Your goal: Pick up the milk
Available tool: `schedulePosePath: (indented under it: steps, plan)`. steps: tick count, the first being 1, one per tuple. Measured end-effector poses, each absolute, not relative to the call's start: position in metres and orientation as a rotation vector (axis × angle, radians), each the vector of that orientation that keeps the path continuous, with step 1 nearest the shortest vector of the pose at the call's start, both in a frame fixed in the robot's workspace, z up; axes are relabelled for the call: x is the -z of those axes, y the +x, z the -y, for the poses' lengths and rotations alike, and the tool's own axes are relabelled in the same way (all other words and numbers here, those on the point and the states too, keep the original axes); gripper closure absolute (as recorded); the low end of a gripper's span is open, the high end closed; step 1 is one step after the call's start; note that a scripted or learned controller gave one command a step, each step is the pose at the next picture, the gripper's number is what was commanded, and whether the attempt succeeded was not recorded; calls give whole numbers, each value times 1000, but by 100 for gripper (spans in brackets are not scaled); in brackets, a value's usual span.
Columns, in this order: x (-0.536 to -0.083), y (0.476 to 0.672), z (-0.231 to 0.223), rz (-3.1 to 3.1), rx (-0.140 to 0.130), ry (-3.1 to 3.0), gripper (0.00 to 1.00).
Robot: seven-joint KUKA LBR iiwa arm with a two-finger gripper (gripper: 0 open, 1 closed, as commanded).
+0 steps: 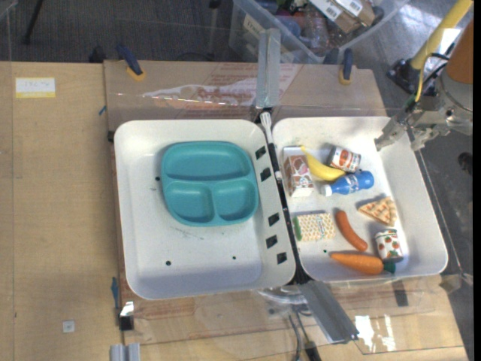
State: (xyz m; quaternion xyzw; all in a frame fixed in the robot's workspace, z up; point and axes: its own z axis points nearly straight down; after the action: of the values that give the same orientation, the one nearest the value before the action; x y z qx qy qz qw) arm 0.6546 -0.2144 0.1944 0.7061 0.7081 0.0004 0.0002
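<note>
In the camera view the milk [298, 173], a small white and red carton, lies in the right bin [428, 209] close to its inner wall and toward the far edge, touching the banana [322, 169], with the blue bottle [351, 183] just beside and a cracker [315, 226] nearer the front edge. The gripper [397, 134] hovers over the far right corner of that bin, well apart from the carton, and I cannot tell whether it is released or clenched. The carton looks light and stiff with flat, fairly smooth sides, so I judge a grasp across its two long faces, clear of the banana, to be safest.
</note>
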Motion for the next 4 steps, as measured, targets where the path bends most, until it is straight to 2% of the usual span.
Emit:
schedulePosePath:
  steps: [1,2,3,4]
  plan:
    - [-120,675,168,-2261,-32,2139,0]
    - [-95,601,168,-2313,-3,2120,0]
    - [-91,520,121,-2503,-11,1875,0]
    - [-157,549,223,-2512,-2,1880,0]
